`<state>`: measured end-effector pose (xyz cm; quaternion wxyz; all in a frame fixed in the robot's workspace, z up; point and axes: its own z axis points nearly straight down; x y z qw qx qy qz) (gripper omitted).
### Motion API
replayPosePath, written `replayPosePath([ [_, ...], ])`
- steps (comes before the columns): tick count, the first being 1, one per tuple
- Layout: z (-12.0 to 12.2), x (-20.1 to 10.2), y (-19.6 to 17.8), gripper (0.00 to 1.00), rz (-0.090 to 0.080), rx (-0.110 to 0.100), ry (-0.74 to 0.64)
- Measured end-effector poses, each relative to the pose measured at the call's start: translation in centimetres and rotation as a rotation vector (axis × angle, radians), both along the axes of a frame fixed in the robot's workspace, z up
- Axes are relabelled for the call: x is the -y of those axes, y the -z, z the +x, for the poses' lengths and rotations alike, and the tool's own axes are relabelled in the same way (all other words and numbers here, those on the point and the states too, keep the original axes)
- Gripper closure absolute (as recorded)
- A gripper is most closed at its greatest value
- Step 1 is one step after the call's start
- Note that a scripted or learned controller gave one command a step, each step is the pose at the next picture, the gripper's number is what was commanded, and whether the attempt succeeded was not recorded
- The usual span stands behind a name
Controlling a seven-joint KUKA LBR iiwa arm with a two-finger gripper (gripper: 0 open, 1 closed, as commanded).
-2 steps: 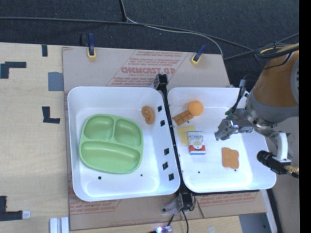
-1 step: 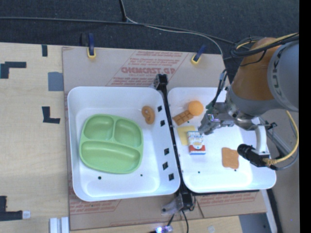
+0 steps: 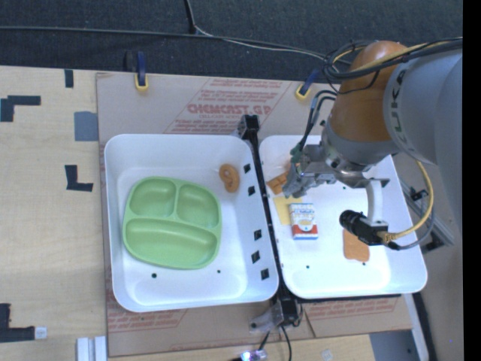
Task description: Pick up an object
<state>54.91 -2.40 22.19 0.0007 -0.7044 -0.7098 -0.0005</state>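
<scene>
Arm (image 3: 391, 104) — grey with orange band, reaching from the right over the right bin (image 3: 406, 277). Left bin (image 3: 120, 277) holds a green divided plate (image 3: 173, 222) and a small brown object (image 3: 229, 175) near its right wall. Gripper (image 3: 298, 180) hangs low in the right bin above a small white box (image 3: 304, 221) — its opening cannot be told. An orange-brown piece (image 3: 356, 247) lies nearby.

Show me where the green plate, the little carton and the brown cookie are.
green plate (image 3: 172, 224): camera view, on the long lower compartment of the plate, left bin.
little carton (image 3: 304, 222): camera view, on the carton's printed top face, right bin.
brown cookie (image 3: 229, 176): camera view, on the cookie's middle, left bin near the divider.
</scene>
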Motion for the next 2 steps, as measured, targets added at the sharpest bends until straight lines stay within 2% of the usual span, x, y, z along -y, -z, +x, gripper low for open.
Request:
replayPosePath([
  [1, 2.5, -4.6, 0.6, 1.00, -0.001, -0.001, 0.001],
  [2, 3.5, -9.9, -0.4, 1.00, 0.000, 0.000, 0.000],
])
